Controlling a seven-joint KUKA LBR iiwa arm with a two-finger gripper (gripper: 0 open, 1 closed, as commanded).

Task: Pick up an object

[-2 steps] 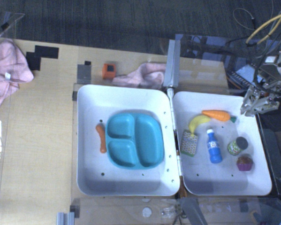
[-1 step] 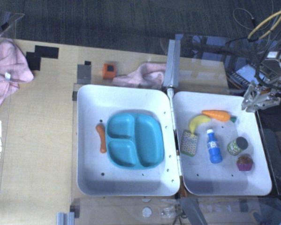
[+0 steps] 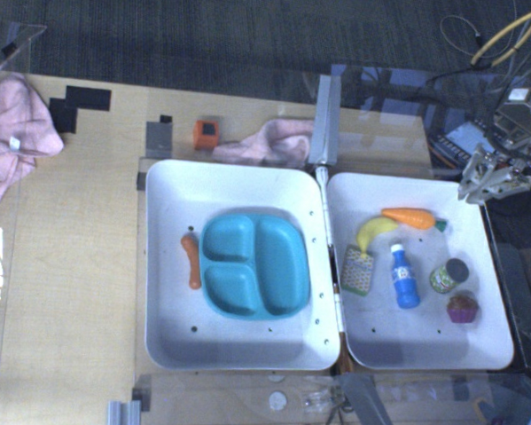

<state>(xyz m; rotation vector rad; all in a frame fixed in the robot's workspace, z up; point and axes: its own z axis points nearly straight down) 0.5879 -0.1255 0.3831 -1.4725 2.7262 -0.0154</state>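
The pincer (image 3: 496, 179) hung at the far right corner of the right bin (image 3: 498, 264), above its rim, with its pale fingers spread apart and nothing between them. That placement looked like a hover clear of the contents, leaving a straight drop open to whichever item the program chose.

Nearest to it lay the carrot (image 3: 411, 218), flat and crosswise, touching the tip of the banana (image 3: 375, 231) that curved beside it. Further in stood or lay the blue bottle (image 3: 404, 277), with a speckled sponge (image 3: 358, 271) to its left near the bin wall and a small green can (image 3: 449, 275) and a purple fruit (image 3: 462, 307) to its right. These were spaced loosely enough that most offered room for fingers on both sides.

The left bin (image 3: 166, 246) held a blue divided tray (image 3: 254, 264) with an orange sausage-like piece (image 3: 191, 259) beside it. On the worktop (image 3: 67, 268) beyond sat pink cloths (image 3: 269, 143).
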